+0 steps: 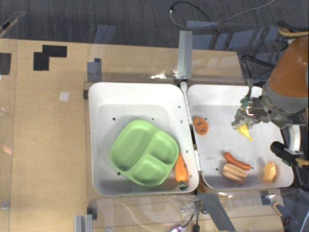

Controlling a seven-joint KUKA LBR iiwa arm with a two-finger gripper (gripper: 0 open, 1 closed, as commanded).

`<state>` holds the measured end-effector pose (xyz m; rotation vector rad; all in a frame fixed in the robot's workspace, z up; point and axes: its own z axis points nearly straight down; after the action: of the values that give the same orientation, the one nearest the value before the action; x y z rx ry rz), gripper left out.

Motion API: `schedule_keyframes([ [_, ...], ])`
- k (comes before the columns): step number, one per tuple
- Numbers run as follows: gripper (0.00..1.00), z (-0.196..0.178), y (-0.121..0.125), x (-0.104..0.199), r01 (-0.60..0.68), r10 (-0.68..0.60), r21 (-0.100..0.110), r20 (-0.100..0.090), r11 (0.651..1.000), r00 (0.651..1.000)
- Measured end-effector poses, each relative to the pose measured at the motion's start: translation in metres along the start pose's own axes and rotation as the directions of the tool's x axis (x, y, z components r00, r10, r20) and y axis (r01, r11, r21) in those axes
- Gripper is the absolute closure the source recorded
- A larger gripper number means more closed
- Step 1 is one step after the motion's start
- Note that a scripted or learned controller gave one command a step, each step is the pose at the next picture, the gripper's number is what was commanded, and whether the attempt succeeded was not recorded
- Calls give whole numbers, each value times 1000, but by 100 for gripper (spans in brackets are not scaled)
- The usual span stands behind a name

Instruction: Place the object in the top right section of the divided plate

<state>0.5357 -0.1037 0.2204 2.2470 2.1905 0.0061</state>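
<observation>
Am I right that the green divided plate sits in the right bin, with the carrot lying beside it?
Not quite. The camera view shows the green divided plate in the left bin, not the right one. The carrot does lie beside it, at its right edge.

Green divided plate (144,152) in left bin (104,105), carrot (180,170) beside it; fingers (245,120) on yellow piece (246,132) in right bin (217,98).

One camera sits high above the bench (43,144) and looks down at a slant. It sees both white bins (140,93), left and right, with dark floor (96,6) far behind.
</observation>
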Motion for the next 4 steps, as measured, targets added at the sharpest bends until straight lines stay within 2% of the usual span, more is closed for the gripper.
schedule_keyframes([
  [1,100,-103,27,78,-141,141,1,0,990,990],
  [2,100,-114,28,79,-131,131,-1,2,991,991],
  [3,0,-114,28,79,-131,131,-1,1,991,991],
  [4,0,11,116,80,-168,168,4,2,986,986],
])
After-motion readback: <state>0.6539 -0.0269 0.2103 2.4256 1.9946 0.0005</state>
